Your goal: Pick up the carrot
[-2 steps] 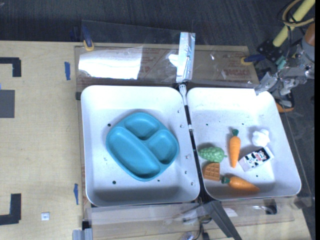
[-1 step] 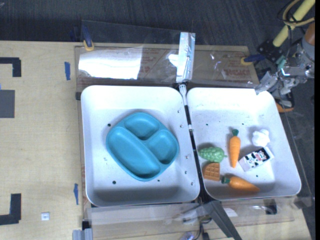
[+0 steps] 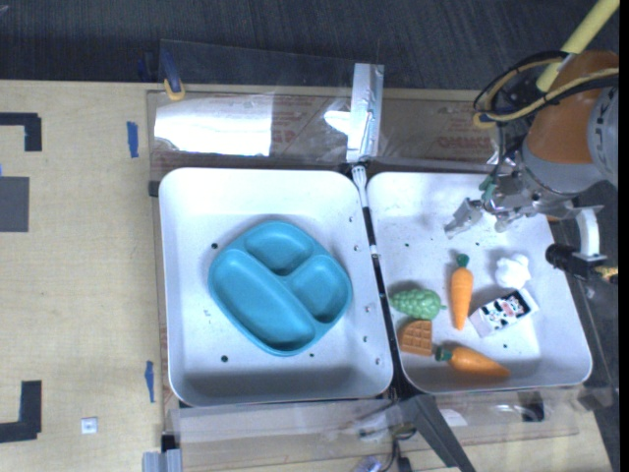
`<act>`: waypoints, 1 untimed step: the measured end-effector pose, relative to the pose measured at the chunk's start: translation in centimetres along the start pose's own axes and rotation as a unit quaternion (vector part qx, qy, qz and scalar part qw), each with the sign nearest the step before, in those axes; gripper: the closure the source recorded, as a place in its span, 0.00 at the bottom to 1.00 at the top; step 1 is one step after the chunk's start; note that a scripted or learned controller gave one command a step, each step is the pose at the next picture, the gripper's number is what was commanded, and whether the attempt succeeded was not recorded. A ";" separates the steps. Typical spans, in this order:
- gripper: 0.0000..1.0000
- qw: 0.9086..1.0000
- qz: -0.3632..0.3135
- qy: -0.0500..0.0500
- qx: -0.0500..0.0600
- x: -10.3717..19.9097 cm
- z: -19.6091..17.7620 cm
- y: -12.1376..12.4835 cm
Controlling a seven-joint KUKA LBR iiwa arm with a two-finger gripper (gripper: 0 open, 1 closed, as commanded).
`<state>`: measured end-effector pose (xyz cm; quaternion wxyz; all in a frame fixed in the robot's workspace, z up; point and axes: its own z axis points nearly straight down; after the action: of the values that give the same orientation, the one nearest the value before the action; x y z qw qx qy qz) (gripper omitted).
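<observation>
Light wood tabletop (image 3: pixel 69 293) carried two white bins side by side, touching: left bin (image 3: pixel 187 352), right bin (image 3: pixel 560 357). Black and blue tape marks sat on its left part.

Gripper (image 3: pixel 479 211) hovers open above the right bin (image 3: pixel 570 362), apart from the upright carrot (image 3: pixel 461 297) below it.

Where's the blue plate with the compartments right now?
The blue plate lies in the middle of the left bin in the camera view, across the divider from the green toy and the carrots in the right bin.
</observation>
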<state>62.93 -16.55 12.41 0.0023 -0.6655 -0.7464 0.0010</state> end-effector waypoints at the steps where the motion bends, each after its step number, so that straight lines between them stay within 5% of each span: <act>1: 0.00 1.000 0.019 -0.002 -0.005 4.3 3.8 -4.7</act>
<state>57.75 -12.86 8.69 -0.0020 -0.6793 -0.7338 -0.0014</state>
